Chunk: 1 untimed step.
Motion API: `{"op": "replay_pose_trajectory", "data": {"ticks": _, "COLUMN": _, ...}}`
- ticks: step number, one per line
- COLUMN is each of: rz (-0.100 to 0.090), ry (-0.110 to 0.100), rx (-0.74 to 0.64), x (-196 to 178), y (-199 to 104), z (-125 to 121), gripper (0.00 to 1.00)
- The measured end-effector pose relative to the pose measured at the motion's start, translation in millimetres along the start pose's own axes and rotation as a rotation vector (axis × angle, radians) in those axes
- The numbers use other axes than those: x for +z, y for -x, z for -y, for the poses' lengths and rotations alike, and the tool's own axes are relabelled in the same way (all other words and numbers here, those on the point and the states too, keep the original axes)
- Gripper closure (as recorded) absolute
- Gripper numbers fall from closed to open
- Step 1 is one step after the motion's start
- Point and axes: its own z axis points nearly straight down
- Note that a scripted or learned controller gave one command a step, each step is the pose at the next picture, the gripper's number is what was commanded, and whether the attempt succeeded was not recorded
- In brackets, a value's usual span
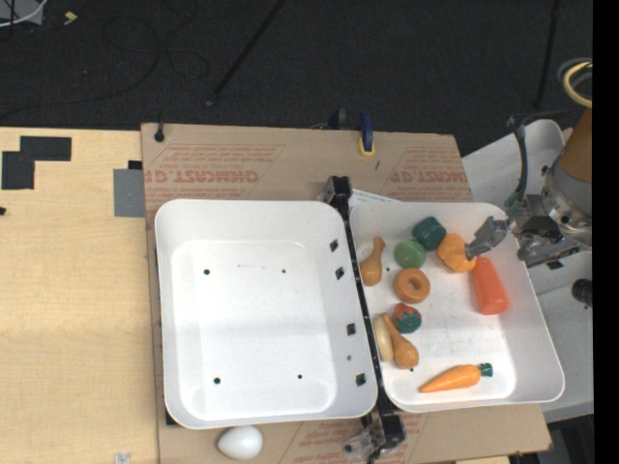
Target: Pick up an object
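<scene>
While I reached in from the right, the desk (77, 288) held two white bins side by side. The left bin (179, 394) was bigger. The right bin (542, 375) held all the toy food, so that was where I hunted. My claw (513, 240) hung spread wide with nothing in it, just over the red tube (488, 286) and beside the orange fruit (455, 252). The carrot (451, 379) lay near the front. A small white egg (240, 442) sat outside the bins.
</scene>
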Motion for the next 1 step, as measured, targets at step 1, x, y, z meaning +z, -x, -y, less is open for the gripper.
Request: {"op": "replay_pose_trajectory", "data": {"ticks": 1, "rz": 0.004, "ry": 0.014, "rx": 0.000, "x": 123.9, "y": -34.8, "z": -27.0, "gripper": 0.00}}
